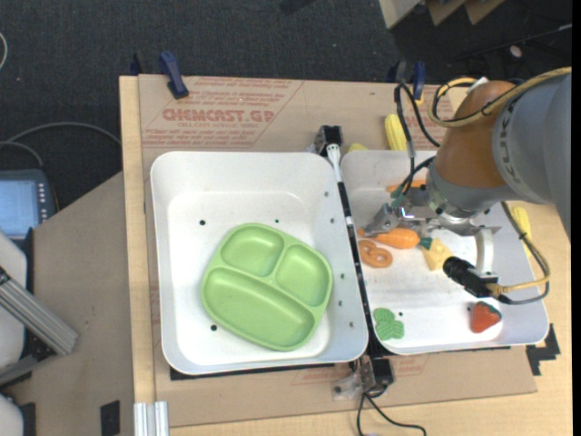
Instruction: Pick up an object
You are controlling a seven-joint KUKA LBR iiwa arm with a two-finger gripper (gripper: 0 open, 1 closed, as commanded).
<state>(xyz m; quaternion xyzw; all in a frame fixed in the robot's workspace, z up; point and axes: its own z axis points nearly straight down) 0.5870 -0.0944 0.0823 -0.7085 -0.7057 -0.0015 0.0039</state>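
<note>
A green divided plate [266, 285] is seen in the left bin [172, 271]. In the right bin [508, 330], the gripper [407, 218] is lowered just above an orange carrot [397, 239]; whether the jaws are apart cannot be told. A strawberry [486, 316] lies near the front corner.

2 white bins sit side by side. The left bin [172, 243] holds a green divided plate [266, 284]. Over the right bin [517, 330], the gripper [406, 218] hangs just above an orange carrot [397, 239], near an orange slice [375, 255], a strawberry [486, 316] and green broccoli [388, 323].
</note>
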